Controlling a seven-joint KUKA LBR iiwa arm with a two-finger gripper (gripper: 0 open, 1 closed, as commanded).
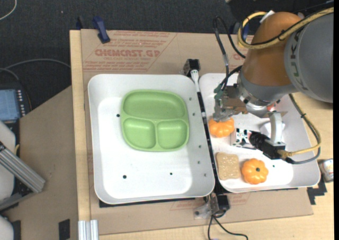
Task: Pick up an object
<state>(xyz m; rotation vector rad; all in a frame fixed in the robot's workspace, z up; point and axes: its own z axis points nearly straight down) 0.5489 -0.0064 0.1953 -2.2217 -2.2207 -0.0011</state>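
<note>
So, biggest first: grey arm (296,48) with the orange band reaching in from the right over the right bin (302,178). Left bin (106,170) holding a green divided plate (155,120). Gripper (225,113) low in the right bin, right above a small orange pumpkin (221,127); can't tell whether open or closed. Second pumpkin (254,171) near the front edge, just beside a tan cracker (229,165).
</note>
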